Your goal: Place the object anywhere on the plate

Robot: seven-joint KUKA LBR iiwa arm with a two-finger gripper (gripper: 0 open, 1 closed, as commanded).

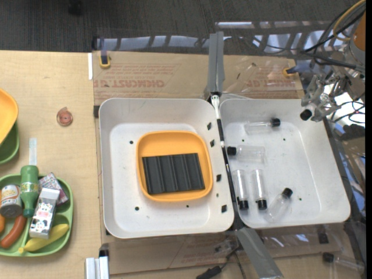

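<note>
**Hand above right bin rim, vials in bin, plate in left bin**

The hand (317,100) sits over the far right rim of the right bin (325,173). Whether it is wide or narrow cannot be told. No item is seen in it. Five clear vials (256,188) with black caps lie in the right bin, below and left of the hand. The orange plate (174,145) rests in the left bin (116,173), well left of the hand, carrying a dark ribbed block (174,173).
</note>
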